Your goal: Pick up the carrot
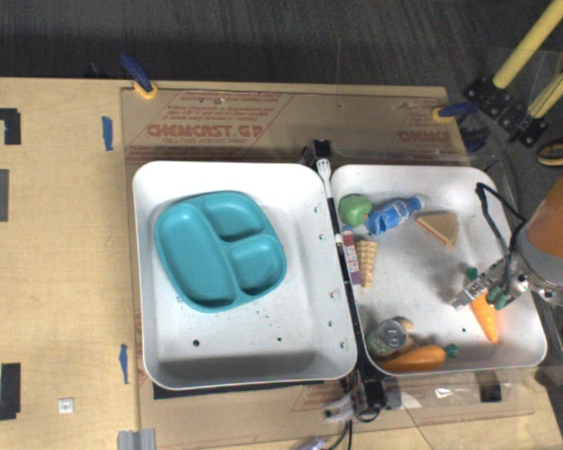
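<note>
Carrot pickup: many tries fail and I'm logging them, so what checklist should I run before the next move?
1. Small orange carrot with a green top lies in the right white bin: ok.
2. Gripper is right at that carrot's green end: ok.
3. Carrot actually gripped: cannot tell.
4. Neighbours stand apart; the tan wedge lies well away: ok.
5. Single target: not ok. A second, longer orange carrot lies by the tin can at the near wall.
</note>
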